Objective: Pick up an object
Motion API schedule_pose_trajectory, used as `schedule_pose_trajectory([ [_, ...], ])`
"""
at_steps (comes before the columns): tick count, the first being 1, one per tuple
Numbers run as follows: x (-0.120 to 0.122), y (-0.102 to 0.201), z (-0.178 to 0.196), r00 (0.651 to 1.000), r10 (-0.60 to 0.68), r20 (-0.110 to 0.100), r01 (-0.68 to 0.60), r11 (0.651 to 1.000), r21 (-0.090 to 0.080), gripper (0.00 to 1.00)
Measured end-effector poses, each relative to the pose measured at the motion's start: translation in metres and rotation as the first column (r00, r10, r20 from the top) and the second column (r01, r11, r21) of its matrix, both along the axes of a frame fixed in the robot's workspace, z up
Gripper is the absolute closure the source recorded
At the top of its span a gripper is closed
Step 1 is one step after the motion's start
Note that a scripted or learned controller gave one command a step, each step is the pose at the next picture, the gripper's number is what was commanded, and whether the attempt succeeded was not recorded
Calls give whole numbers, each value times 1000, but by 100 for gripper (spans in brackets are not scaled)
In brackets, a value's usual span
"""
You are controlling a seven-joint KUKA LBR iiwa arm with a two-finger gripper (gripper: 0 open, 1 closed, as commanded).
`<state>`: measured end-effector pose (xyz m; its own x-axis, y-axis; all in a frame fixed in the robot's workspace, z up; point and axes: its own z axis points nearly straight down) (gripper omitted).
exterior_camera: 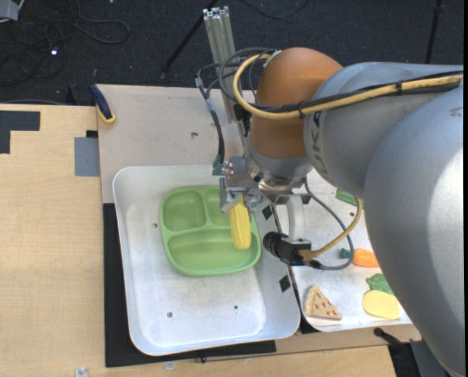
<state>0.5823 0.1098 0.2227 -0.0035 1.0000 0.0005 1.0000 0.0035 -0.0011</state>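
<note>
Pizza slice in right bin; corn over green tray.

I am working in a robotics lab. The evidence: a grey industrial arm with exposed cabling, two white bins on a plywood bench, toy food items such as a plastic corn cob, and cables on dark carpet behind the bench.

In the frame's center, the gripper hangs over a green divided tray in the left white bin, a yellow corn cob between its fingers.
</note>
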Motion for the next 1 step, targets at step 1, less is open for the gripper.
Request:
schedule_pose_trajectory([
  [1, -1, -1, -1, 1000, 0, -3, 0, 1000, -2, 0],
])
